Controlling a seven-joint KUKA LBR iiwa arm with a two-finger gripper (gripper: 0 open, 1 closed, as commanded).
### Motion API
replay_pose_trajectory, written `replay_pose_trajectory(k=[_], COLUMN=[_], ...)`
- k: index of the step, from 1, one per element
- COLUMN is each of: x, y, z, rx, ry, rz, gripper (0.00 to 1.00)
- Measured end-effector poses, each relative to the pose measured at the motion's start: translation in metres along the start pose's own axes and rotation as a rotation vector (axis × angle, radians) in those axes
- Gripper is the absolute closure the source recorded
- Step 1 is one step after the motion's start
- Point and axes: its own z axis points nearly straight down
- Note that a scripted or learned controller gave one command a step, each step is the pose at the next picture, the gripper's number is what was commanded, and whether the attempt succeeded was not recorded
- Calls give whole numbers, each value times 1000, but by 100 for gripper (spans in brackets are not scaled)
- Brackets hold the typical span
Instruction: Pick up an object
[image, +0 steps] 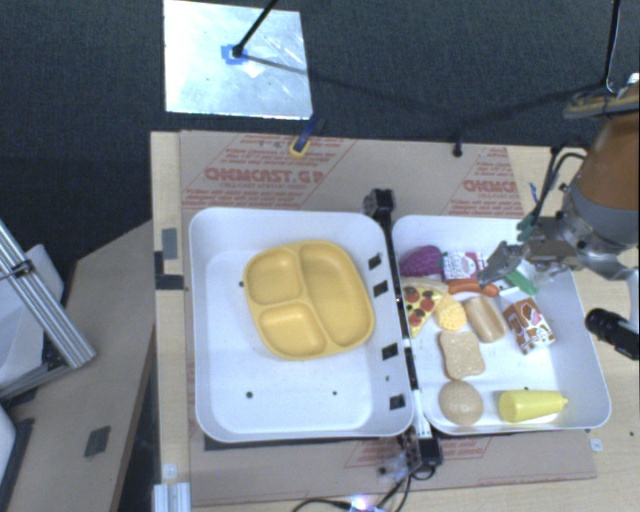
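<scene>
yellow toy lemon (532, 404) lies at front of right bin (596, 400), round bun (460, 401) just beside it. bread slice (462, 353), hot dog bun (484, 319), pizza slice (419, 306), small carton (528, 326) sit behind. gripper (503, 268) hovers low over bin's back part, near purple toy (421, 262) and carrot (472, 287); finger state cannot be told. left bin (215, 400) holds yellow divided tray (305, 298).

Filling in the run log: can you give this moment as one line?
gripper: low over right bin, above orange carrot | grasp: none seen | left bin: yellow tray
</scene>
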Motion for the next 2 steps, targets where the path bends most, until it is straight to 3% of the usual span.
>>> replay_pose_trajectory(k=[1,2], x=[0,-6], y=[2,10], z=[-5,50], rx=[-11,-8], ry=[-1,-1], rz=[-2,0], gripper=[0,0])
